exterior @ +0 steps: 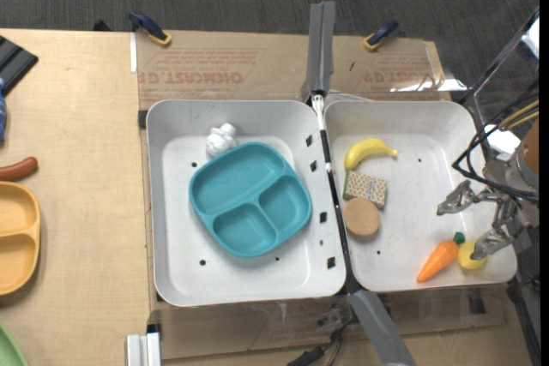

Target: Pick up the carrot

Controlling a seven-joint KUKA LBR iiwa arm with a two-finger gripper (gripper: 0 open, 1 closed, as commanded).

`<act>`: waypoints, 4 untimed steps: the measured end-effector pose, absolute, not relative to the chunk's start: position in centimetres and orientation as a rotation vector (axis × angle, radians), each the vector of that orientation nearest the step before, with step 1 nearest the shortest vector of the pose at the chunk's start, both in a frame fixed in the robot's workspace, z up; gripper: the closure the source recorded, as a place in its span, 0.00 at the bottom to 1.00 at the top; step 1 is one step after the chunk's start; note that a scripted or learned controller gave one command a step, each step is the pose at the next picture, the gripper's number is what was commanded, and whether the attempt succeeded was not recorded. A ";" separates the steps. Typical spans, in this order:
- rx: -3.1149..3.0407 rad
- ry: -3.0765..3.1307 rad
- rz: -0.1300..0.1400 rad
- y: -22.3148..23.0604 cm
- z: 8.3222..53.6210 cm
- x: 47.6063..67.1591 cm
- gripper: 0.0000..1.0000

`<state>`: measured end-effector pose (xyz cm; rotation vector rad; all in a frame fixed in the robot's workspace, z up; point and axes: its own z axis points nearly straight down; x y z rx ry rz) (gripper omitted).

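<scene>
At the far left of the bench you see a yellow plate [15, 240] with compartments, cut by the edge of the view, and just above it a reddish sausage [17, 168]. Next comes the left bin [163, 210]. In it lies a blue tray [249, 199] with three compartments, turned at an angle, and a small white crumpled thing [221, 138] touches its upper left rim.

A grey bar [321, 47] runs down toward the place where the two bins meet. Two clamps with orange grips, the left clamp [149, 27] and the right clamp [380, 33], hold the brown cardboard [223, 69] behind the bins.

In the right bin [412, 274] you find, near its left wall, a banana [369, 153], below it a patterned block [365, 188], and just under that a round tan disc [361, 218] that touches the block. The carrot [438, 260] lies near the lower right corner of this bin, tilted, with its green top pointing up and to the right. A small yellow thing [470, 255] sits just beside that top.

The gripper [474, 224] is above the right side of this bin, close to the carrot's green end. Its two fingers are spread apart, one higher to the left and one lower near the yellow thing, and nothing is between them.
</scene>
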<state>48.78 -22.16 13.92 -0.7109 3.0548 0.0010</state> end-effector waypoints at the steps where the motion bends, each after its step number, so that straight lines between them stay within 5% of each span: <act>1: -0.720 3.056 0.004 -22.1 9.2 48.6 0.00; 2: -0.717 3.052 0.004 -22.0 10.1 48.7 1.00; 3: -1.928 2.464 -0.008 -16.2 13.0 50.3 1.00; 4: -1.953 2.454 0.001 -10.7 22.1 57.1 1.00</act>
